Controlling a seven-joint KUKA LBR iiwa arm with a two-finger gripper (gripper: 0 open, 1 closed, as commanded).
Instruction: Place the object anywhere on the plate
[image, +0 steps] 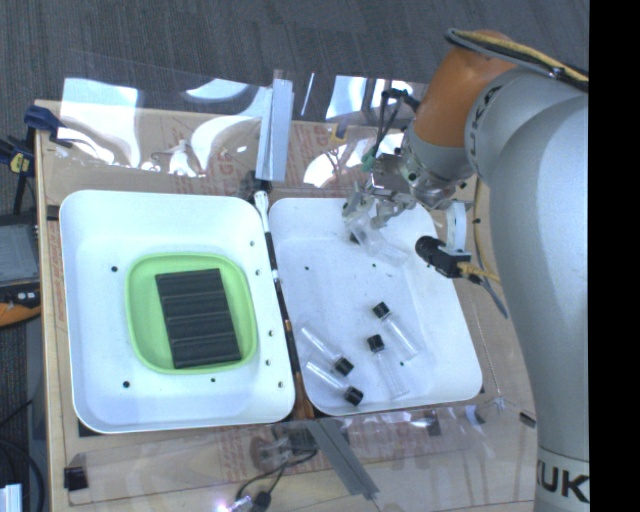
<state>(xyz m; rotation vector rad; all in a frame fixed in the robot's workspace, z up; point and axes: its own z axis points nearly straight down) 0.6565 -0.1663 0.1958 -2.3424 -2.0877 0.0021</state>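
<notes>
Four clear vials with black caps (375, 345) lie in the right bin (452, 375), below and well apart from the tool (368, 212), which hovers over that bin's far corner; whether it grips anything I cannot tell. To do this step well, it should settle squarely over one vial, then carry it to the green plate (141, 300) in the left bin (85, 300).

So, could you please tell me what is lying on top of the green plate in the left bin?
A dark ribbed rectangular block lies on the green plate, covering its middle; what is beneath the block is hidden.
</notes>
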